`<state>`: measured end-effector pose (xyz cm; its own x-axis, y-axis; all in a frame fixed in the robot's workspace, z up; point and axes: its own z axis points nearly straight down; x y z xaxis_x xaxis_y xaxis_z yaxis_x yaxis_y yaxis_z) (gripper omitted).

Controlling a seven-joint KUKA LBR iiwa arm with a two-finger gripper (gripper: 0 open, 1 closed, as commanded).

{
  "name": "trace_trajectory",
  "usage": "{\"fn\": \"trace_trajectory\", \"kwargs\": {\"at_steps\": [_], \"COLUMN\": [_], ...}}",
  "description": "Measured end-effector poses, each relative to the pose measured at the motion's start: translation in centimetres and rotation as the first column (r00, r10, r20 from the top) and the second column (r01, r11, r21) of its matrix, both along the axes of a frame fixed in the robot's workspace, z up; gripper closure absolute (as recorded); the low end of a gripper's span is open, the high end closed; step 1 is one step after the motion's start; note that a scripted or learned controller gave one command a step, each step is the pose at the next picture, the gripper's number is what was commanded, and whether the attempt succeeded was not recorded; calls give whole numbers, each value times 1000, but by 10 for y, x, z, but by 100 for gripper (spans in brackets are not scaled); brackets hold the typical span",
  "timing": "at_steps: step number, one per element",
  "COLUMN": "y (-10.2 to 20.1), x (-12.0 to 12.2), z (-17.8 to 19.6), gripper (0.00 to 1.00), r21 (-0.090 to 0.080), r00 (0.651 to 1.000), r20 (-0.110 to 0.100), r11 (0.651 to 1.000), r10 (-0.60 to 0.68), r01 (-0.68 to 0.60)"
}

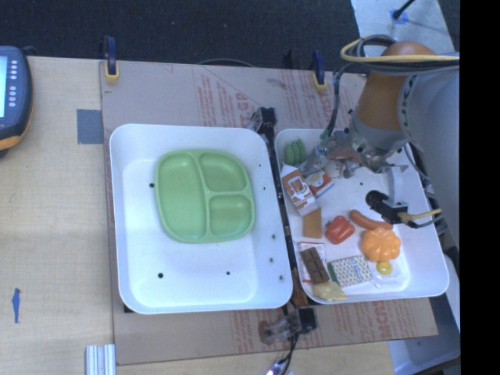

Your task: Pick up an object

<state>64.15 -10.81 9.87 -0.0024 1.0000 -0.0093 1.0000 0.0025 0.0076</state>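
The left bin (pixel 125 209), mid-frame, held a green divided plate (pixel 205 195). The right bin (pixel 426 276) held the pickable clutter. My arm (pixel 391 92) reached in from the upper right, with my gripper (pixel 328 156) low over that bin's upper-left corner. I judged this the descent to grasp. A small carton (pixel 299 191) lay just beside it, lower left, and a green piece (pixel 294 151) to its left. I could not tell whether my grip was spread or closed. Next I needed to centre on one item and close.

Bright even overhead light; white bins (pixel 125 233) glare slightly; soft focus, faint shadows.
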Motion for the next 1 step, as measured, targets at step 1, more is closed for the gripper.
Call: {"fn": "trace_trajectory", "kwargs": {"at_steps": [1], "y": [-95], "x": [16], "z": [39], "gripper": [0], "r21": [4], "r00": [1000], "r20": [-4], "r11": [1000], "r10": [-4], "r01": [4]}}
